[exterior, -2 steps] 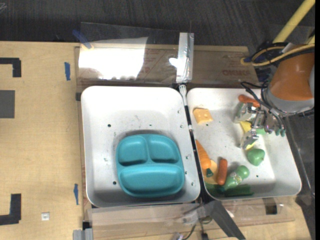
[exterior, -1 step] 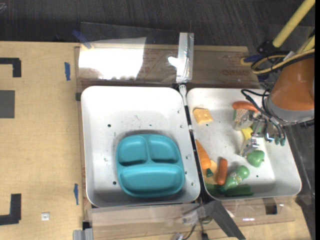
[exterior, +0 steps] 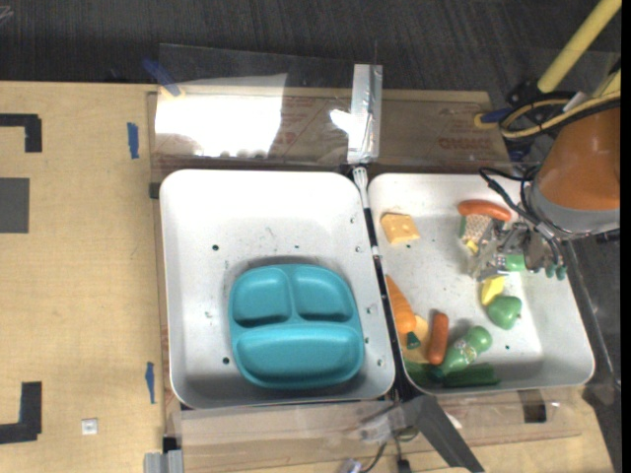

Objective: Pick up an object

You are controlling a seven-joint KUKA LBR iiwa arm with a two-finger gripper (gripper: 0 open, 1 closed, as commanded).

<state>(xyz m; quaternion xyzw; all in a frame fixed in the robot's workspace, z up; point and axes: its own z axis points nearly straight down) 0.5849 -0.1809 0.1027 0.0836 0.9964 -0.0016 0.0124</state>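
camera view | gripper (exterior: 508, 254) at right bin's (exterior: 567, 358) 2 o'clock | grasp: cannot tell | descend centred over one toy, avoid neighbours

You had 1 fixed cam above the bench (exterior: 79, 264), angled down on both bins (exterior: 187, 205), arm (exterior: 587, 166) entering from right.

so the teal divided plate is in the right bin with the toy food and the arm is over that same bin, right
Not quite. The camera view shows the teal divided plate in the left bin, alone. The toy food, such as the carrot and the cheese wedge, lies in the right bin, and the arm is over that right bin.
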